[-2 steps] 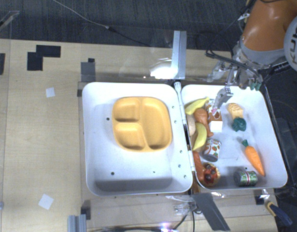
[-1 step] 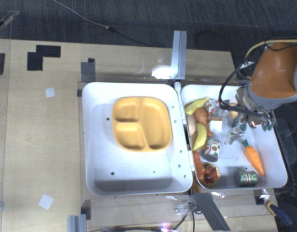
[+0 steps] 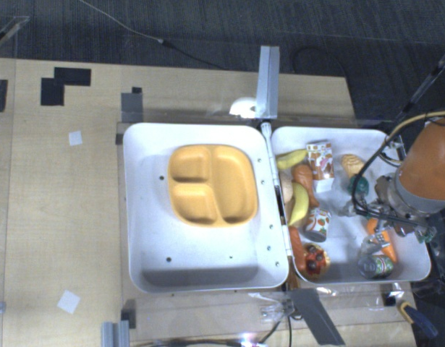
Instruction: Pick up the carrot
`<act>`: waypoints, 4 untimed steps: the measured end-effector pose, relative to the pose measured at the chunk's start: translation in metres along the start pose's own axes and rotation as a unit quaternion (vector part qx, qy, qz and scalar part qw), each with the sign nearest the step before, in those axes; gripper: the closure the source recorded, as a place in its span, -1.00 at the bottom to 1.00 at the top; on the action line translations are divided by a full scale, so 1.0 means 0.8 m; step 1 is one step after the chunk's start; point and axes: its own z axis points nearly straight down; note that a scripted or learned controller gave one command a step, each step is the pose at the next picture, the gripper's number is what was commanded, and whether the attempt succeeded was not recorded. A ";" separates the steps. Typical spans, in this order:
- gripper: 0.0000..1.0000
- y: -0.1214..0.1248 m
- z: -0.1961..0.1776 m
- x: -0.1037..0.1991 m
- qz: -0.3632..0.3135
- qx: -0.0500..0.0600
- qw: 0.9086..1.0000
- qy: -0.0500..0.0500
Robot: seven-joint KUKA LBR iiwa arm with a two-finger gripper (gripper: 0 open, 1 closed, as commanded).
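Light wooden bench [image 3: 56, 215], pale grain, running out to the left; 2 shallow white bins set directly on it, side by side, walls touching along the middle; left bin [image 3: 146, 194] the larger, right bin [image 3: 414, 270] smaller; small pale paper squares on the bare wood at left, 1 upper [image 3: 76, 138], 1 lower [image 3: 69, 301]; black blocky marks [image 3: 63, 85] on the bench's far left corner; grey metal upright [image 3: 268, 82] standing behind the bins' junction.

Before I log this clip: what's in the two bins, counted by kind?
Yellow divided tray: 1
Bananas: 2
Printed cartons: 2
Carrot: 1
Bread roll: 1
Can: 1
Red fruit tub: 1
Total: 9, with some cluttered items uncertain.
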 end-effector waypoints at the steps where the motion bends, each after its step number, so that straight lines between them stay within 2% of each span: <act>1: -1.00 0.040 -0.002 0.007 0.050 0.002 0.999 -0.006; 2: 1.00 0.040 -0.018 0.004 0.047 0.003 0.999 -0.008; 3: 1.00 0.074 -0.155 -0.018 0.066 0.000 0.998 -0.003; 4: 1.00 0.051 -0.046 0.001 -0.040 -0.003 0.999 0.003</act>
